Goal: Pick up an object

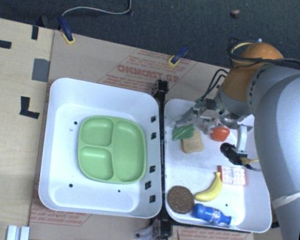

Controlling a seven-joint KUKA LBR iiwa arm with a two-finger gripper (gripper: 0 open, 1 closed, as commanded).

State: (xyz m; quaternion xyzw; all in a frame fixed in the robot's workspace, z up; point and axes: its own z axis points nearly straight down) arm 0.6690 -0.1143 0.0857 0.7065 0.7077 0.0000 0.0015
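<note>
The jaws cannot be read: the gripper [195,116] hangs low over the far part of the right bin [249,210], its metal fingers pointing toward nine o'clock, but the view does not settle how far apart they stand or whether anything sits between them. Nothing is clearly in its grasp.

The grey arm [285,128] with its orange band [248,70] fills the three o'clock side of the view and reaches across the bin's far right corner.

Just below the gripper, at about its six o'clock, lies a green leafy piece [183,132], and touching that on its four o'clock side is a tan bread-like slice [192,145]. A small red tomato-like ball [220,133] sits at the gripper's four o'clock, near the slice. Further toward six o'clock in the bin are a small red-and-white packet [232,175], a yellow banana [210,190] just beside it, a brown round cookie [180,198] touching the banana's lower tip, and a blue bottle [210,214] lying on its side along the near wall.

The left bin [57,129] holds a green divided plate [112,149] with three compartments, lying flat at its centre. The two bins touch along a black clipped seam, on a cardboard sheet [141,72].
</note>
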